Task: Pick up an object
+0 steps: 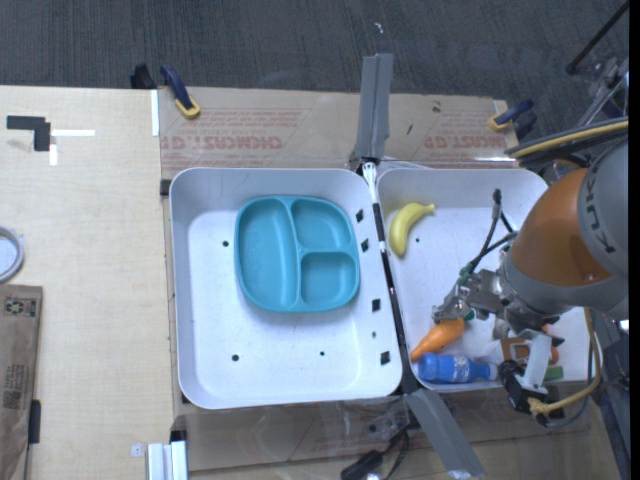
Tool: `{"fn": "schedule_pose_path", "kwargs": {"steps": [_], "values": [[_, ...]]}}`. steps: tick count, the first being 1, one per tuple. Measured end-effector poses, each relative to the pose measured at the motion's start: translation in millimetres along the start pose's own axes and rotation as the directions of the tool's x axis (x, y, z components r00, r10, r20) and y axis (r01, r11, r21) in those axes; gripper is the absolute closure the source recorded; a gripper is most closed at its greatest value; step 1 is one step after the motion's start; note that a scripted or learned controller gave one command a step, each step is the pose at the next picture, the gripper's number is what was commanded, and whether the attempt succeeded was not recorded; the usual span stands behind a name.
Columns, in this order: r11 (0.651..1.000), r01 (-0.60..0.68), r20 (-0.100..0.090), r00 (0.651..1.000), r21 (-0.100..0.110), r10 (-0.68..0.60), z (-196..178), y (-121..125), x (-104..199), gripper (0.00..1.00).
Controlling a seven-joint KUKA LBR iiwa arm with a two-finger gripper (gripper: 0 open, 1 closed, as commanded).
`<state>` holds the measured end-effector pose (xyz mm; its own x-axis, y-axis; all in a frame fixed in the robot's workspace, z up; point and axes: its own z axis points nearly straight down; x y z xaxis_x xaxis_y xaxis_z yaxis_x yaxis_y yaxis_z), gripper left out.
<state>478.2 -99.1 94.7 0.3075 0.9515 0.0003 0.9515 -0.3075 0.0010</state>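
Note:
In the right bin [455, 193] a yellow banana [405, 224] lies near the back left corner. An orange carrot [438, 337] lies at the front left, and a blue bottle [455, 369] rests on its side just in front of it. My gripper [465, 306] reaches in from the right and is low over the bin, right at the carrot's upper right end. The grey and orange wrist covers the right part of the bin and whatever lies under it.
The left bin [205, 298] holds a teal divided plate [297, 253]. A grey divider bar [375, 108] rises between the bins at the back. Clamps hold the cardboard base at the back corners. A tape roll [8, 256] sits at the far left.

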Motion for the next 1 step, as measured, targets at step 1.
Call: {"fn": "schedule_pose_path", "kwargs": {"steps": [1], "values": [[0.998, 0.067, 0.002, 0.998, 0.003, -0.067, -96.1, -8.8, 26.1, 0.00]]}}
